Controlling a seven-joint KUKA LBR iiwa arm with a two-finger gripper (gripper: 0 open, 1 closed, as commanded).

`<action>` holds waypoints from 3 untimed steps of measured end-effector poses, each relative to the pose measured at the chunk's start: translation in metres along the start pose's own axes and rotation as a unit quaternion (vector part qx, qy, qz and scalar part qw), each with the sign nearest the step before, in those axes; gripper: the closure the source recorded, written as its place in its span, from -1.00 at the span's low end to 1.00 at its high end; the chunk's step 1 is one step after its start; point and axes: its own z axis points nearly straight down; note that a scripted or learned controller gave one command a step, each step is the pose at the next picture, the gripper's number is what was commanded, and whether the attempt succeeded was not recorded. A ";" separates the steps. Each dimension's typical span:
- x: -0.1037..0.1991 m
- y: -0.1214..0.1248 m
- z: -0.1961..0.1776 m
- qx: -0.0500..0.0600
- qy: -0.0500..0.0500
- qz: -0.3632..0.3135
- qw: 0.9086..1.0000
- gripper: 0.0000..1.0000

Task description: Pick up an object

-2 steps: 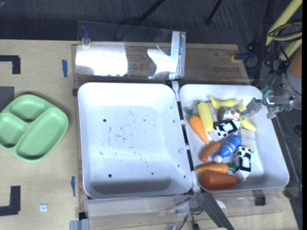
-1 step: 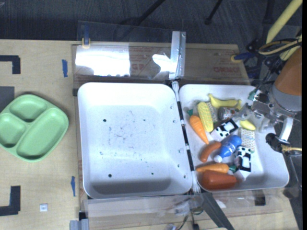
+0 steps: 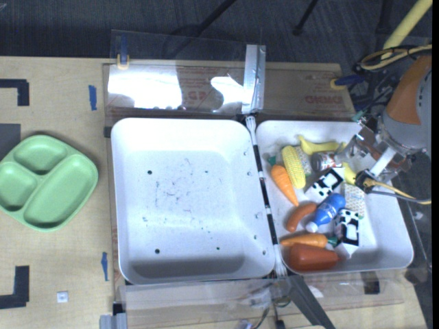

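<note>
The right bin (image 3: 388, 242) holds a heap of toy food. In it lie a yellow corn cob (image 3: 295, 166), an orange carrot (image 3: 282, 184), a banana (image 3: 317, 144), a small can (image 3: 325, 162), a blue bottle (image 3: 328, 211), a brown sausage (image 3: 300, 216), a second carrot (image 3: 305, 239) and a red-brown piece (image 3: 312, 256). Two black-and-white checkered tags (image 3: 328, 181) lie among them. My gripper (image 3: 365, 162) hangs over the bin's upper right part, just right of the can and banana. Nothing shows as held in it.
The left bin (image 3: 182, 197) sits beside the right one, sharing a middle rim. A green divided plate (image 3: 44, 180) rests on the bench at the far left. A clear plastic sheet (image 3: 178, 81) stands behind the left bin. Cables (image 3: 384, 57) hang at the upper right.
</note>
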 end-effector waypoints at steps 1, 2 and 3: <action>-0.003 0.020 -0.115 0.001 -0.001 0.094 0.996 -1.00; -0.004 0.017 0.024 0.005 0.001 0.214 0.977 -1.00; -0.003 0.016 0.018 0.005 -0.002 0.211 0.977 1.00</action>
